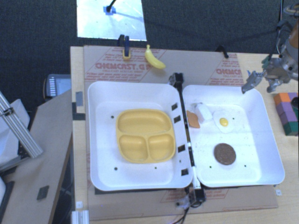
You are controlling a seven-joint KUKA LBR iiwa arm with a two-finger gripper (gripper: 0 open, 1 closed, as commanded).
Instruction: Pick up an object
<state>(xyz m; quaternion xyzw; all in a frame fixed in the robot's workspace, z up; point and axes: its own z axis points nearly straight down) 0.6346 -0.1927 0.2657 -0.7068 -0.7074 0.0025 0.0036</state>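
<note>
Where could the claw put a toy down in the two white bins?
Free: right bin floor in front of the brown patty; left bin floor around the yellow tray. Crowded: right bin's back-left, with fried egg and small pieces.

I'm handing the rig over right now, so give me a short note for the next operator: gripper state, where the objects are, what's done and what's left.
Gripper: above the right bin's far right corner, fingers spread, nothing between them.
Right bin holds: fried egg, brown round patty, orange slice and a small white piece near the divider.
Left bin: yellow divided tray.
Banana lies on the cardboard behind the bins.
Done: nothing picked yet.
Left: descend, grasp one object, lift it.
</note>
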